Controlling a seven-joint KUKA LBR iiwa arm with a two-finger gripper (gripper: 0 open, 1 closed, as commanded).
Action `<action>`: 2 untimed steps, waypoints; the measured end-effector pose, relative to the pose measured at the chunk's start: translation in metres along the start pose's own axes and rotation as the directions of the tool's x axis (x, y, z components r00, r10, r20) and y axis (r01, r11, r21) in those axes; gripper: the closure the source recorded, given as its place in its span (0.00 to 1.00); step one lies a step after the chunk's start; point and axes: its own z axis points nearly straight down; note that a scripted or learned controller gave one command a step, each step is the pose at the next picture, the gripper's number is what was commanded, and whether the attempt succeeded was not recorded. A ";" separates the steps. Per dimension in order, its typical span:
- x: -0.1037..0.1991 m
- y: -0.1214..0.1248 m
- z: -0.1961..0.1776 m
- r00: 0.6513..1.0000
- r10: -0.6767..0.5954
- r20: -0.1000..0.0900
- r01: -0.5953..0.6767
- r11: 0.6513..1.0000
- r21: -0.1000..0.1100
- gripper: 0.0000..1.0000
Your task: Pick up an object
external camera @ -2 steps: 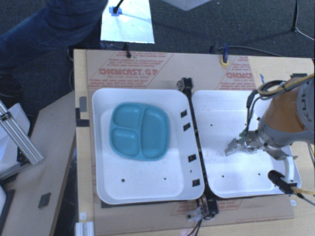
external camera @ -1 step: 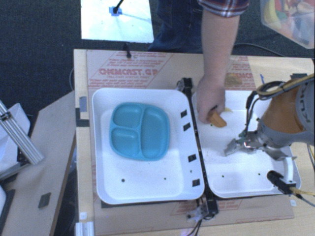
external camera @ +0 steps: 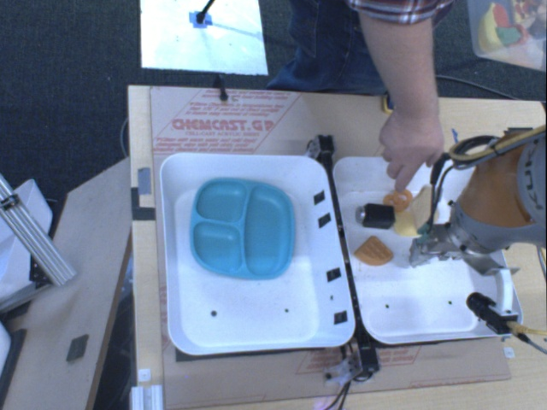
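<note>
My gripper (external camera: 425,250) hangs in the right bin (external camera: 410,314), finger state unclear, with the orange wedge (external camera: 373,251) just to its left, lying crosswise.

surface (external camera: 145,229) mid-frame, two bins side by side | left bin (external camera: 248,319): divided plate (external camera: 243,228) in its upper half | right bin (external camera: 427,310): cylinder (external camera: 376,215), round piece (external camera: 397,200), wedge (external camera: 373,251) clustered upper left | person's hand (external camera: 412,148) above cluster | pincer (external camera: 425,250) right of wedge

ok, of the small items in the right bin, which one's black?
The dark cylinder, leftmost of the cluster. The piece below it is tan-orange, the one under the person's hand orange.
</note>
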 end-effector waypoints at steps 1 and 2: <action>-0.003 -0.008 -0.052 1.000 0.001 0.002 -0.001 1.000 -0.001 1.00; -0.010 -0.007 -0.113 1.000 -0.004 0.003 0.004 1.000 -0.003 1.00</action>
